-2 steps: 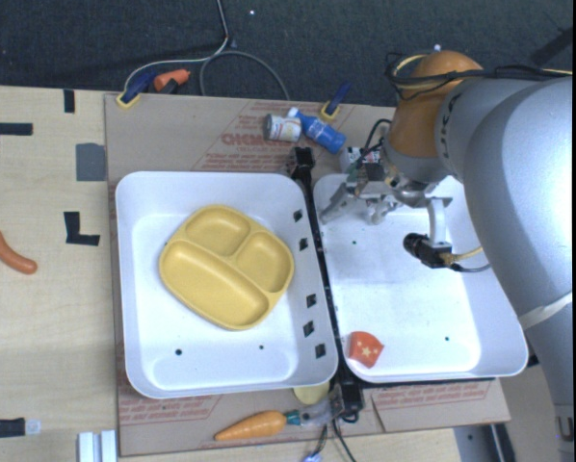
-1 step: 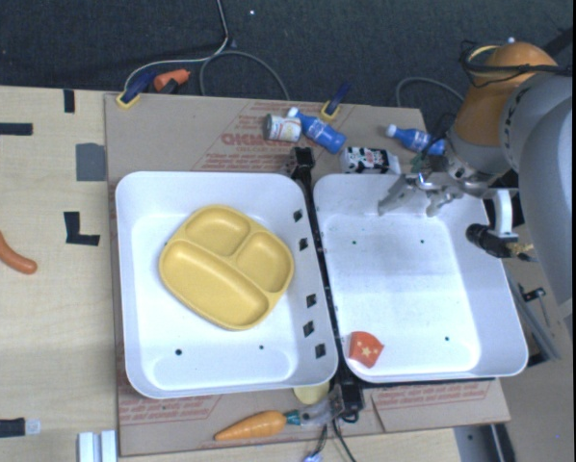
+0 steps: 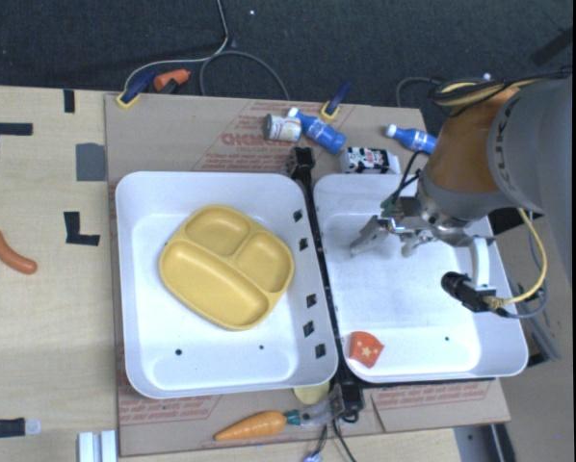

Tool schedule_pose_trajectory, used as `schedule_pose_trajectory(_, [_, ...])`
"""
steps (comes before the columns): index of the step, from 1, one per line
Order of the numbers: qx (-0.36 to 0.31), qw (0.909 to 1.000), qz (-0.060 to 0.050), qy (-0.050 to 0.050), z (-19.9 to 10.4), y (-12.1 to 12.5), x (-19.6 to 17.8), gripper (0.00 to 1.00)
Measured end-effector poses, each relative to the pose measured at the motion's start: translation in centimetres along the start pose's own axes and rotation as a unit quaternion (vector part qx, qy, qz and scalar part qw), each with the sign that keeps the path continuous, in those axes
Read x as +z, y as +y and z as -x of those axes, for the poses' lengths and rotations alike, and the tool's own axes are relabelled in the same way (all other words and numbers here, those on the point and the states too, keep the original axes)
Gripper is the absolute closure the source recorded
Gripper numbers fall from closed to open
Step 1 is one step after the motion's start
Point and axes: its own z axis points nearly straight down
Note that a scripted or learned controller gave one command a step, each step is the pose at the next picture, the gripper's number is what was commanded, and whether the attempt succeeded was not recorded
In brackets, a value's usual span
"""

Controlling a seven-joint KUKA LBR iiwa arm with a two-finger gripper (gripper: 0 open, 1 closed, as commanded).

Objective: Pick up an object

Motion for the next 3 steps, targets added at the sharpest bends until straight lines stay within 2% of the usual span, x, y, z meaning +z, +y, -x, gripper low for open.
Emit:
schedule_pose_trajectory(1, [0.006, 1.0000, 0.003, -0.003, 11.4, -3.0, 5.3, 0.00])
schedule_pose_trajectory(2, [-0.001, 1.0000, 0.006, -0.003, 5.9, 4.0, 5.1, 0.00])
schedule_pose_trajectory(3, [-0.001, 1.0000, 0.004, -0.001, -1.5, 3.4, 5.2, 0.00])
